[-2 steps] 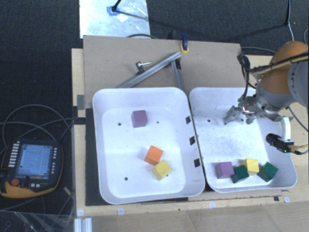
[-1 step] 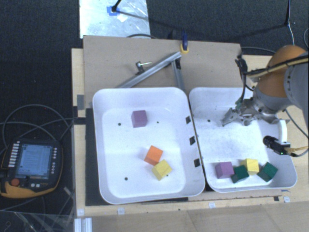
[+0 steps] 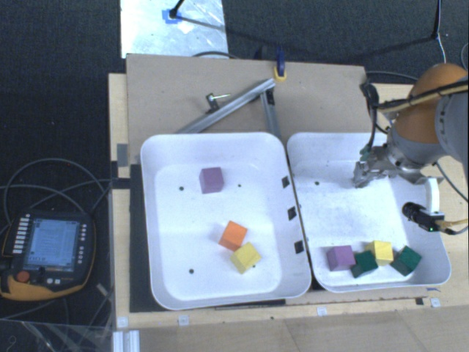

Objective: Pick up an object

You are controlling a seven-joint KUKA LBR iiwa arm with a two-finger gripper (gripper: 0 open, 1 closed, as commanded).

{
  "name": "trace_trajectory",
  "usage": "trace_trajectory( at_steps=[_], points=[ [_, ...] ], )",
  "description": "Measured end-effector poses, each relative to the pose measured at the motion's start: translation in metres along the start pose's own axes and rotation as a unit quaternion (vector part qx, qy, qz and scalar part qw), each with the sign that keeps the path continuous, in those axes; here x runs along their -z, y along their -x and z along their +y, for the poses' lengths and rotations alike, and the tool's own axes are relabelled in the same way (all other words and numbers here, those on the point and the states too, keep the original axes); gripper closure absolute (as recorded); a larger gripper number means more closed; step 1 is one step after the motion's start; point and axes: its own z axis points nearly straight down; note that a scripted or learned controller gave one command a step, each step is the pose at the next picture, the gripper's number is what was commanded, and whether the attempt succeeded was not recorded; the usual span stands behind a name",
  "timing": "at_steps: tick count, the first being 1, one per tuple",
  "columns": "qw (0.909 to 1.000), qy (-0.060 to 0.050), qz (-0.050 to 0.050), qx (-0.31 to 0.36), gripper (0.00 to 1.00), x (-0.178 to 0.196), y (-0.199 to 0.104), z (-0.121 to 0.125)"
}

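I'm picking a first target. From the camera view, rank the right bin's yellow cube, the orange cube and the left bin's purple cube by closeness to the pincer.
Pincer:
1. Yellow cube, right bin, near edge.
2. Orange cube, left bin, middle.
3. Purple cube, left bin, far side; close to orange's distance.

You find no readable text, label, brand or number here. The handheld control pendant (image 3: 46, 256), far to the left of the tool (image 3: 364, 173), has a lit screen, but whatever it displays is too small to make out.
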Motion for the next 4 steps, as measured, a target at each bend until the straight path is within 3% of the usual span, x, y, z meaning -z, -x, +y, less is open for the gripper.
trace_trajectory(
  at_steps=[2, 4],
  points=[
    [1.0, 0.001, 0.0, 0.0, 1.0, 0.112, 0.001, 0.007],
    [1.0, -0.002, 0.002, 0.003, 1.0, 0.105, -0.106, 0.015]
  ],
)
